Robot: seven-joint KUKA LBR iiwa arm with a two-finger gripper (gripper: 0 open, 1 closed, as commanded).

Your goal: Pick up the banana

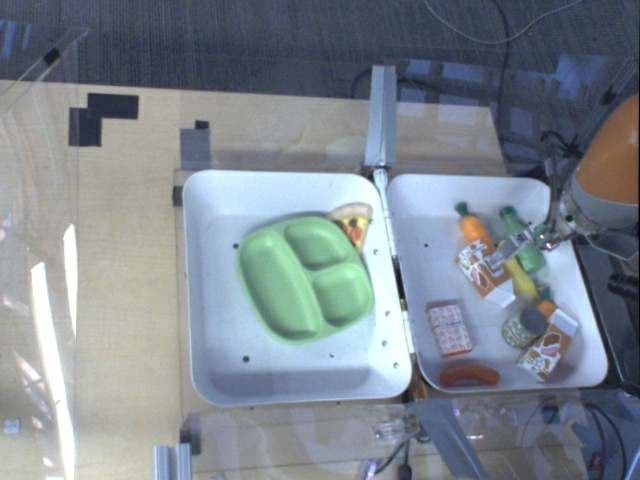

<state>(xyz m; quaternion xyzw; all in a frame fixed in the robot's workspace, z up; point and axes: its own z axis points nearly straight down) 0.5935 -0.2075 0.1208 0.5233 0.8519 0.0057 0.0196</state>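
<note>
You look down on a light wooden counter (120, 268). Behind it, the floor is dark blue-grey carpet (250, 18), with a thin black cable (500, 30) looping over it. A clear plastic sheet (40, 268) stands on the left of the counter and shines in the light. Some black tape patches (100, 113) are stuck near the back. A grey metal post (381, 118) lies between the two bins at the back.

The left shallow white bin (205, 348) holds a green plate with three sections (305, 278). A toy pizza slice (352, 220) sits at the plate's back right corner.

The right shallow white bin (425, 228) holds many small toys. The small yellow banana (521, 276) lies near the right wall of this bin, just in front of a green bottle (527, 256). Near it are:
- an orange carrot-shaped bottle (472, 228)
- a brown and white packet (482, 270)
- a pink box with squares (449, 328)
- a red sausage (470, 375)
- a small round can (518, 329)
- a white and red carton (548, 352)

There is printing on the boxes and the can, but it is too small for you to read.

The grey arm with the orange band (612, 163) comes in from the right. Its end effector (530, 236) sits over the green bottle, close to the banana. You cannot tell if it is spread or pressed together. You cannot see the banana held in it.
</note>
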